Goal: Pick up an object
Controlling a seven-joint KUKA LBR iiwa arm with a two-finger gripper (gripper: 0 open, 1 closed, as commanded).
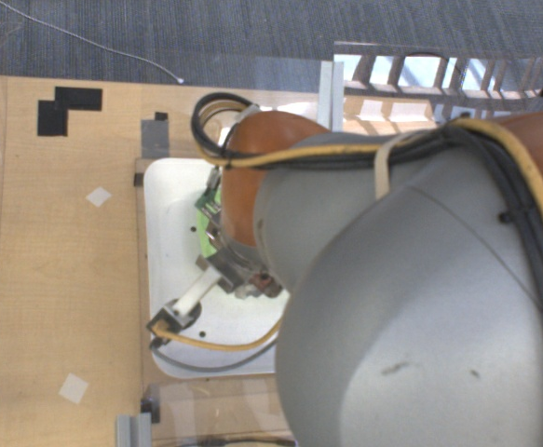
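The tool (243, 282) hangs low in the shallow white plastic bin (169, 250); I cannot tell whether it is spread. A bright green object (206, 234) peeks out just left of it, so centre over that before closing.

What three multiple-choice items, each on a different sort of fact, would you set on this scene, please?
1. Where is the green object beside the arm?
A. on a shelf
B. in the white bin
C. on a chair

2. What colour is the band above the wrist?
A. orange
B. blue
C. purple

3. How does the green object show?
A. fully exposed
B. wrapped in a cloth
C. partly hidden by the arm

Answers:
1. B, since green shows against the bin's white floor.
2. A, since the band is orange above the grey casing.
3. C, since only a green sliver shows at the arm's edge.
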